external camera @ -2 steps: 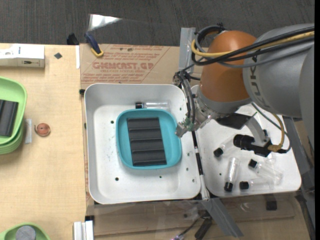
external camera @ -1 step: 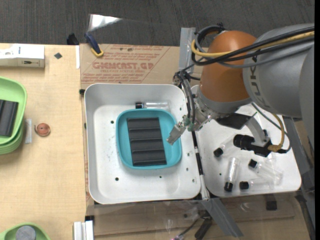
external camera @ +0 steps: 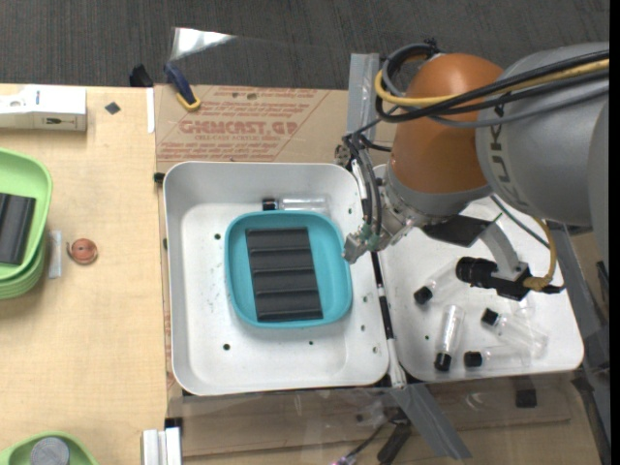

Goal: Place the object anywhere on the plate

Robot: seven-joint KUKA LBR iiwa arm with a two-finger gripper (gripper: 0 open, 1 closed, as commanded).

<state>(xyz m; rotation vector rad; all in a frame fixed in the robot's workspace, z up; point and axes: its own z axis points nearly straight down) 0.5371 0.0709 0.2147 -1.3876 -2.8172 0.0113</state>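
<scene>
Object: small clear vials with black caps [external camera: 448,335] lie scattered in the right bin [external camera: 557,352], well apart from the plate; which one is the task's thing cannot be told.
Stray vial: one clear vial with a black cap [external camera: 291,203] lies in the left bin just beyond the plate's far edge, on its side.
Plate: teal plate [external camera: 289,267] with rounded corners, sitting flat in the middle of the left bin, bearing a dark ribbed insert [external camera: 283,273] on its centre.
Left bin: white shallow bin [external camera: 194,337] surrounding the plate on all sides.
End effector: end effector [external camera: 360,243] sits just beside the plate's right edge, over the seam between the two bins; whether its fingers are spread or pressed together cannot be told, and nothing is seen between them.
Arm: grey arm with orange band [external camera: 441,129] looms over the right bin, beyond the plate's right side, cables looped over it.
Surface: wooden surface [external camera: 97,356] left of the plate's bin carries a green tray [external camera: 24,223] and a small reddish disc [external camera: 83,251].
Cardboard: brown printed sheet [external camera: 242,122] lies behind the plate's bin.
</scene>
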